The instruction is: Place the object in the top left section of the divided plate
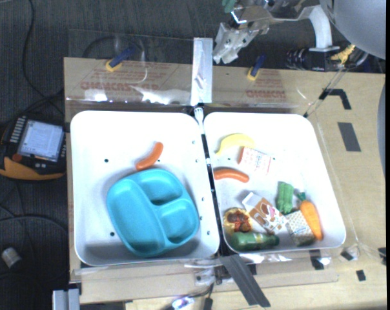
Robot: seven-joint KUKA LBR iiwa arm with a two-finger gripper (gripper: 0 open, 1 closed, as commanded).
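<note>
A blue divided plate (153, 212) lies in the left bin (92, 141), turned at a slant. An orange sausage (149, 156) rests on the bin floor just beyond the plate's far rim, touching or nearly touching it. My gripper (227, 47) hangs high above the back of the bench, over the divider between the bins, pointing down and to the left. Nothing shows between its pale fingers.
The right bin (324, 166) holds a banana (234, 141), a second sausage (230, 174), a white and red packet (254, 161), a carrot (310, 219), green vegetables (285, 196), a cucumber (254, 240) and small boxes (266, 213). A handheld device (33, 147) lies left of the bench.
</note>
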